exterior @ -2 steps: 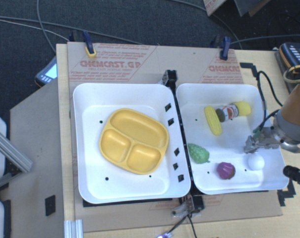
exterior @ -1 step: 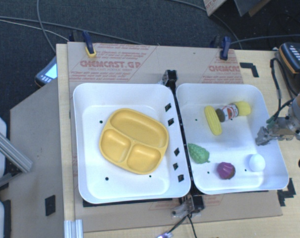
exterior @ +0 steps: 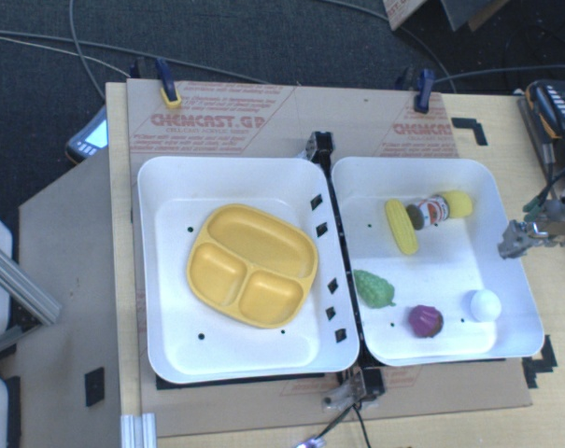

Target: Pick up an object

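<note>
The right white bin [exterior: 450,171] holds several small objects. A yellow corn cob [exterior: 401,226] lies near its back, beside a small bottle-like toy [exterior: 431,213] with a yellow piece [exterior: 459,204] at its end. A green leafy item [exterior: 374,289] lies by the bin's left wall, a purple item [exterior: 426,321] near the front, and a white ball [exterior: 485,305] at the front right. My gripper [exterior: 522,238] sits small and grey over the right bin's right rim, apart from every object. Nothing shows between its fingers.
The left white bin [exterior: 165,250] holds a yellow divided plate [exterior: 252,265]. A black divider with clips [exterior: 331,250] runs between the bins. Clamps [exterior: 168,87] hold the cardboard backing at the rear. Cables and dark gear [exterior: 548,119] lie along the bench's right side.
</note>
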Robot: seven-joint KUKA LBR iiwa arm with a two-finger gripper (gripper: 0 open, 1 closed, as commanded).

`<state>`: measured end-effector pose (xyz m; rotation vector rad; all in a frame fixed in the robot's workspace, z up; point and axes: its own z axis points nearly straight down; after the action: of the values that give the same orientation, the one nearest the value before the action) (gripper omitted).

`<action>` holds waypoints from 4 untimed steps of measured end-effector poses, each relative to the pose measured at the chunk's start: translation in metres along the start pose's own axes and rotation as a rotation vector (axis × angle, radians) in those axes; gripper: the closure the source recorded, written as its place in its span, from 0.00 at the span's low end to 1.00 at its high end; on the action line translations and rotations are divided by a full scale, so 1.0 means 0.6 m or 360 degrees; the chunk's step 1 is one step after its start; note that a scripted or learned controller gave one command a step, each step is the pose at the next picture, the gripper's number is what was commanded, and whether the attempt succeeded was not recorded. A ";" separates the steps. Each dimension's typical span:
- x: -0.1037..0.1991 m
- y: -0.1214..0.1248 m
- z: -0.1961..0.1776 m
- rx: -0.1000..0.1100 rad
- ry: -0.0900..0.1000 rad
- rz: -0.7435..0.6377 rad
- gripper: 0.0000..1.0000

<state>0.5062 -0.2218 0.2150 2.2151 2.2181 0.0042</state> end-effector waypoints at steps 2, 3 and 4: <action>0.180 0.024 -0.005 0.0014 0.0010 -0.0008 1.00; 0.285 0.036 -0.002 0.0014 0.0011 -0.0011 1.00; 0.365 0.043 -0.013 0.0009 0.0009 -0.0008 1.00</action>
<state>0.5316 -0.0026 0.2223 2.2151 2.2291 0.0038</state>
